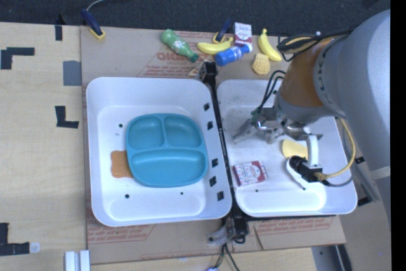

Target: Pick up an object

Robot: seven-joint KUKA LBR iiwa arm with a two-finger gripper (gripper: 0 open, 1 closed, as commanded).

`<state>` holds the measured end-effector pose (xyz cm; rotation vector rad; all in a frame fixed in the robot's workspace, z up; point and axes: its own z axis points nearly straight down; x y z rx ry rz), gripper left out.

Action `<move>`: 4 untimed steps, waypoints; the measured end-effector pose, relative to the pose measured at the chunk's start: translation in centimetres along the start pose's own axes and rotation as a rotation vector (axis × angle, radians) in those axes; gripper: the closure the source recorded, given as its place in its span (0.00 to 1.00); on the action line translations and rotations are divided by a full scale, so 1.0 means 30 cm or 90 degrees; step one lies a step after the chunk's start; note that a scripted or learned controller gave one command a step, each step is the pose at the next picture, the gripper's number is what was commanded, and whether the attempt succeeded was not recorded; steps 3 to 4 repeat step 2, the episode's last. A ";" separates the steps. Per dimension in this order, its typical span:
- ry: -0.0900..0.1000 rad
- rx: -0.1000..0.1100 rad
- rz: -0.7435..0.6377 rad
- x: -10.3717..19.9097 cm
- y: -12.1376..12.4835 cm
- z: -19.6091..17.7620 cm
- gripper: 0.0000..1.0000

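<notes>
My gripper [248,128] hangs low over the middle of the right bin [330,200], pointing left toward the divider. A red and white packet [248,172] lies flat on the bin floor just in front of it, apart from it. To the gripper's right a yellow piece [292,148] lies partly under the wrist and its cable. Nothing shows in the gripper's grasp.
The left bin [101,111] holds a blue divided plate [167,149] with an orange slab [118,164] poking out at its left. Behind the bins lie a green bottle [179,46], two bananas [214,46], a blue bottle [229,55] and a small carton [242,32].
</notes>
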<state>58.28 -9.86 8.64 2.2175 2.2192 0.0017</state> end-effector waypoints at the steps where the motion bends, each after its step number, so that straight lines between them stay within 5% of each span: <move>1: 0.001 0.001 0.000 0.003 0.197 0.001 0.00; 2: 0.001 0.001 -0.001 0.005 0.287 0.005 0.00; 4: 0.001 0.001 -0.001 0.005 0.287 0.005 0.00</move>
